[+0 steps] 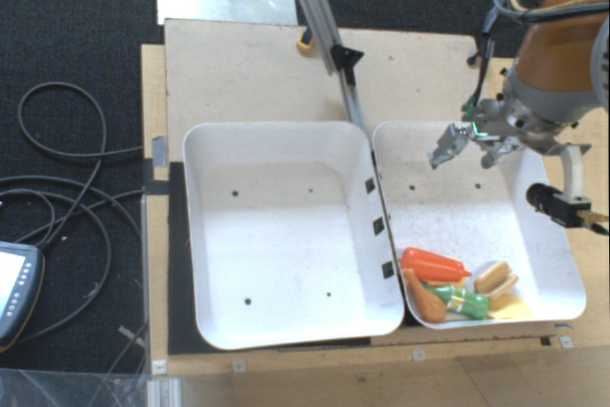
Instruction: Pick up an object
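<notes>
Tool (pixel 469 146) above smooth white bin (pixel 562 253)

Bare floor across right bin (pixel 477 214); toys (pixel 457 286) crowding near corner.

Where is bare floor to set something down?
The left bin is bare wall to wall. The right bin is bare below the gripper; its near corner is crowded with carrots, bun and green toy.

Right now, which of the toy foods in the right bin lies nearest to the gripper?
The red-orange pepper. It lies at the top of the pile, closest to the gripper; the carrot, green piece and bun lie lower.
</notes>
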Controlling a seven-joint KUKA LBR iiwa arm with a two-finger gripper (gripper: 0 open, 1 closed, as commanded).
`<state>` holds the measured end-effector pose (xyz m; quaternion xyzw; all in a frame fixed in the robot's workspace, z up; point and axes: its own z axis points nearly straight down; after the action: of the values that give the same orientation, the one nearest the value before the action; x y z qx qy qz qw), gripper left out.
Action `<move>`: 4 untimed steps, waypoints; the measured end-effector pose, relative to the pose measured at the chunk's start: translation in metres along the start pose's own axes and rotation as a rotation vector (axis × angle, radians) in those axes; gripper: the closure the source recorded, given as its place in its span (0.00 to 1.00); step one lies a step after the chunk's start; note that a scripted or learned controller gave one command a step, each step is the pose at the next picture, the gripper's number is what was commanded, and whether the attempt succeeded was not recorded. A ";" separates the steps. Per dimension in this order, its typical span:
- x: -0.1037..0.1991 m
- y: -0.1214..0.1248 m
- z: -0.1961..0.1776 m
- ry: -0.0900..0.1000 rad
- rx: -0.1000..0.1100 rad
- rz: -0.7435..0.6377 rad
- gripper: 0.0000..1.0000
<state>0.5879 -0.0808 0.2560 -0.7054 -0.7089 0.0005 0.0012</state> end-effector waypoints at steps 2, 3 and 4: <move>0.003 -0.006 0.043 0.000 0.000 0.005 0.00; 0.000 -0.006 0.085 0.000 0.001 0.005 0.00; -0.008 -0.002 0.132 -0.001 0.001 0.005 0.00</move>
<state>0.5854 -0.0888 0.1239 -0.7073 -0.7070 0.0010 0.0012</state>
